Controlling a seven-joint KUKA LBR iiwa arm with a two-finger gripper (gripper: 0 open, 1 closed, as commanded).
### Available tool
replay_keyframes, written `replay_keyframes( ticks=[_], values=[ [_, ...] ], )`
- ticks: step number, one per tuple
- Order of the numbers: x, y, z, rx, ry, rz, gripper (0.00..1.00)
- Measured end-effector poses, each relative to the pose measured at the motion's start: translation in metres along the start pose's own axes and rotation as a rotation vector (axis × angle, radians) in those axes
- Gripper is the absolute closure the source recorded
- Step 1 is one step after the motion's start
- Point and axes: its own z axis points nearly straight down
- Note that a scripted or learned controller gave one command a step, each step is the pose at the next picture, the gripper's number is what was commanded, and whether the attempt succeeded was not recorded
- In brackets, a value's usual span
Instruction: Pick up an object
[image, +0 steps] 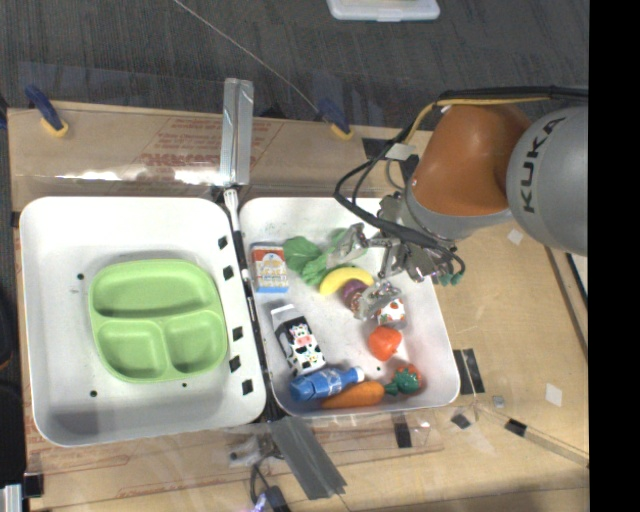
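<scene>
I see my arm (545, 175) reaching in from the right, grey link and orange band above the wrist; the end effector (378, 270) hangs low, pointing down and left; black cables loop beside the wrist.

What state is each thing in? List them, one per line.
Green divided tray: flat in left bin, compartments bare.
Cow-print carton: lying on its side, right bin.
Blue bottle: lying down.
Carrot: lying along the bin's near wall.
End effector: low over the banana.

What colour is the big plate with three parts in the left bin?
Light green. The plate lies in the left bin, plain in the camera view.
</scene>
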Motion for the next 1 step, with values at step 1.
replay_keyframes(
  ticks=[1],
  values=[
    [0.0122,-0.0546,0.0903,0.002,-0.004,0.032,0.0]
  ],
)
